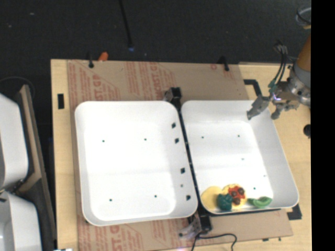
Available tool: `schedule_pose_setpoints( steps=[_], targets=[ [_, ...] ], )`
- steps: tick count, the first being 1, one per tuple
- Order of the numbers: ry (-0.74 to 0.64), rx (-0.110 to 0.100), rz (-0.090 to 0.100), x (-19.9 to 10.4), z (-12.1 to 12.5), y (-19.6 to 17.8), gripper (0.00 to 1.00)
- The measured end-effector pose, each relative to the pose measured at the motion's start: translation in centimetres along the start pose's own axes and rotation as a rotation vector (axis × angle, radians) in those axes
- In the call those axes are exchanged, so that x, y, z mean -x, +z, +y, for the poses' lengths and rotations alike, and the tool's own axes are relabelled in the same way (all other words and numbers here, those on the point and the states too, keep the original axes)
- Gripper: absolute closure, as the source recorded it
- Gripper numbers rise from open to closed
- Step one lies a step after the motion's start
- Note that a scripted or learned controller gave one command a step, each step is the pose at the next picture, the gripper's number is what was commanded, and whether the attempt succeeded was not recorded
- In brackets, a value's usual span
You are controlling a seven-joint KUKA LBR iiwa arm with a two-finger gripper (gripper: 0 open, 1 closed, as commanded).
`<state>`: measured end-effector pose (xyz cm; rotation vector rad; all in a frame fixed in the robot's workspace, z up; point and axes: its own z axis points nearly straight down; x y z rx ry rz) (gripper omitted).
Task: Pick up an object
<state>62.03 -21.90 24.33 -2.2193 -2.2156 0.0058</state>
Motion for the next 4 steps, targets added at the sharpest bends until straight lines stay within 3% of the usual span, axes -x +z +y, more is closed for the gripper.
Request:
schedule_pose_setpoints(
  steps=[1, 4],
  targets=[
    [-0.001, 0.008, -0.002, 0.0, 0.1, -0.4, 0.00],
    [-0.001, 0.004, -0.001, -0.4, -0.1, 12.5, 0.00]
  ],
)
